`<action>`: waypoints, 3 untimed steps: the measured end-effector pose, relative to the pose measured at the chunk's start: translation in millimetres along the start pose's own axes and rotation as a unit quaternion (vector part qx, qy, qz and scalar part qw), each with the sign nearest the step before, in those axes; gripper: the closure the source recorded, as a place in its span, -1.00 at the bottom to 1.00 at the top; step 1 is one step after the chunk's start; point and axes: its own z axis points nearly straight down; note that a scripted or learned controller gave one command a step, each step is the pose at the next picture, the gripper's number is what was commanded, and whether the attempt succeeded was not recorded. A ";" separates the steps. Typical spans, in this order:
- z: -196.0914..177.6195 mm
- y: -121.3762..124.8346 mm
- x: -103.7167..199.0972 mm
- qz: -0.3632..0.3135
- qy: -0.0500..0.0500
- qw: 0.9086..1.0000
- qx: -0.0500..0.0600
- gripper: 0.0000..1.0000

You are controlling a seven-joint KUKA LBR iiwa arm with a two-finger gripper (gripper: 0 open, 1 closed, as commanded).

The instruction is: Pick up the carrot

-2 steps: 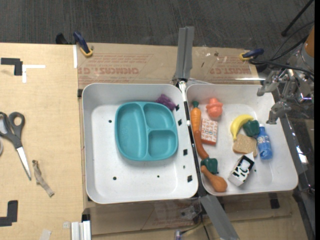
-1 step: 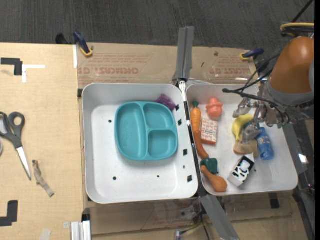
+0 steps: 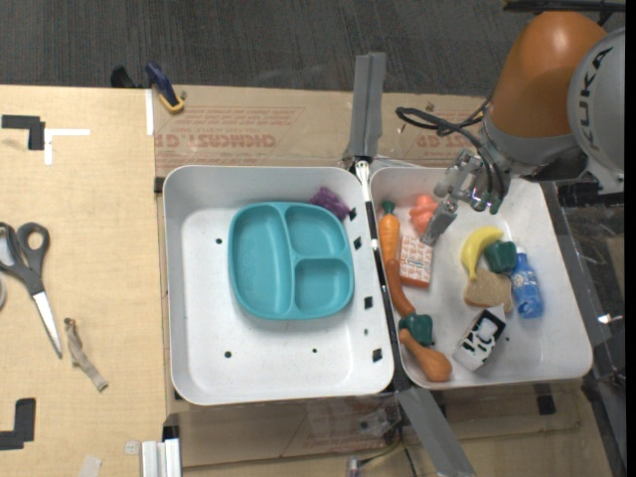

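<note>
my hand [image 3: 444,214] hangs over the upper middle of the right bin [image 3: 562,364], at the end of my grey arm with its orange band [image 3: 542,63] reaching in from the right. i cannot tell from this slant how the hand is set, and nothing shows gripped in it. its tip sits just beside a small pink thing [image 3: 424,210] and above a flat red-and-white packet [image 3: 415,262].

the carrot [image 3: 389,233] lies in that same bin, against its left wall, to the left of my hand and slightly lower in the view. it is near but apart from the hand, with the packet's top edge and the pink thing between them. its green top points toward the far wall and its orange body runs down along the divider. below it along the same wall lies a longer, thinner orange piece [image 3: 398,288], then a dark green item [image 3: 418,327] and another orange vegetable [image 3: 427,361] near the front corner.

to the right of my hand lie a banana [image 3: 477,245], a teal lump [image 3: 501,256], a blue bottle [image 3: 526,288], a tan piece [image 3: 487,289] and a black-and-white carton [image 3: 480,340].

the left bin [image 3: 199,366] holds a teal divided plate [image 3: 292,260] with a purple item [image 3: 331,202] by its far edge. scissors [image 3: 33,276] lie on the table [image 3: 79,227] at the far left.
</note>
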 end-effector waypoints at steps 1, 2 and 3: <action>1.0 55.8 11.2 0.064 0.001 0.998 0.001 -1.00; 0.7 -1.8 54.5 0.115 0.002 0.993 0.001 -1.00; 0.9 -7.7 24.8 0.244 0.001 0.970 0.001 -1.00</action>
